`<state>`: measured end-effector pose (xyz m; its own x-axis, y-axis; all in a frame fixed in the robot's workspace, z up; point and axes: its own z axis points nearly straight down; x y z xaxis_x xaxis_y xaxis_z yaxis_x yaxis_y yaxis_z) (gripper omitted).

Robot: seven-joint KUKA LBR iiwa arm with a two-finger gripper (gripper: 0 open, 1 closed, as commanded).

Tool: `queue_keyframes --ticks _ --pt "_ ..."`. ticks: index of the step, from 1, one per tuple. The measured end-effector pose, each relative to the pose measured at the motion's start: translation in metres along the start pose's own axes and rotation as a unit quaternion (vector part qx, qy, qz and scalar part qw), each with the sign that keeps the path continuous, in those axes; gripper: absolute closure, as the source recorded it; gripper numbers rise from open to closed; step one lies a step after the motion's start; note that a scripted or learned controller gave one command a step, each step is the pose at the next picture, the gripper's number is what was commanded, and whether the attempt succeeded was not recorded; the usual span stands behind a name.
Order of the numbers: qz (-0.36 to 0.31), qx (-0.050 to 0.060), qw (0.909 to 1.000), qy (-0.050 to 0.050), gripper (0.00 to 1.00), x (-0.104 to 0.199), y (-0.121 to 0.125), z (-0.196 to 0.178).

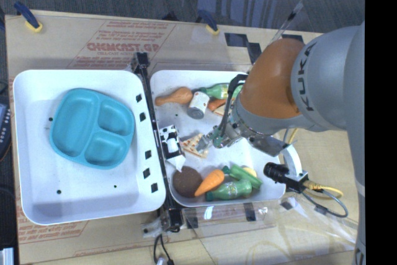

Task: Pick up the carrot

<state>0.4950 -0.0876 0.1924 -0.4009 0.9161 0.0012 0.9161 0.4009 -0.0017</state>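
The carrot (209, 182) is orange and lies at a slant near the front wall of the right bin (162, 87). A brown round piece (186, 180) touches its left end, and green toy vegetables (239, 187) lie against its right side. My gripper (218, 137) hangs over the middle of the right bin, behind the carrot and apart from it, close to a flat tan slice (195, 145). The grey arm and its orange band (273, 80) cover the right part of that bin.
At the back of the right bin lie a drumstick (174, 97), a small grey-and-white can (197, 106) and a green bottle (218, 90). A black-and-white item (169, 139) sits by the left wall. The left bin (28, 195) holds a blue divided plate (93, 127).
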Motion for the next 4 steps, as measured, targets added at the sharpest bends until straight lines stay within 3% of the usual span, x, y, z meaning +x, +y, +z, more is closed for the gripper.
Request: queue_keyframes --ticks 1,2,3,4 --pt "0.000 0.001 1.0000 0.000 0.00 0.000 0.000 0.000" --pt "-0.235 0.002 0.9720 0.000 0.00 -0.037 -0.037 0.090" --pt "-0.240 0.002 0.9707 0.001 1.00 -0.036 -0.035 0.081" --pt "-0.075 -0.001 0.9972 0.000 1.00 0.026 -0.007 -0.016"
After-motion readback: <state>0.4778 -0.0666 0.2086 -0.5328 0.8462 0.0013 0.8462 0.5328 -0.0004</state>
